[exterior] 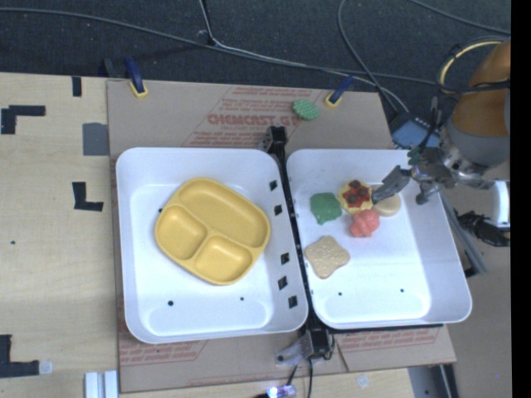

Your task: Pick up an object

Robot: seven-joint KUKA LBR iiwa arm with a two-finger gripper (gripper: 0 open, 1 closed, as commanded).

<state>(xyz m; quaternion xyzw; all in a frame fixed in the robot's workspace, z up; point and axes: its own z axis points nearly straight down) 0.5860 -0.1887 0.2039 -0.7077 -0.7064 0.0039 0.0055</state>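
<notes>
Two white bins sit side by side, and nearest us in the right bin (415, 297) lies one beige cracker (326, 256), well down-left of the jaws. One yellow tray (213, 230) with three compartments fills the left bin (141, 305), far left of the jaws. Closer in, four toys cluster: one green piece (325, 206) to the left, one pink lump (364, 224) just below, one yellow tart (356, 196) with red topping just beside, and one cream disc (390, 205) touching the tip. The gripper (388, 191) hovers over that cluster; whether the jaws are parted or clenched, I cannot tell. Farthest, one green toy (305, 109) lies on the cardboard.
</notes>
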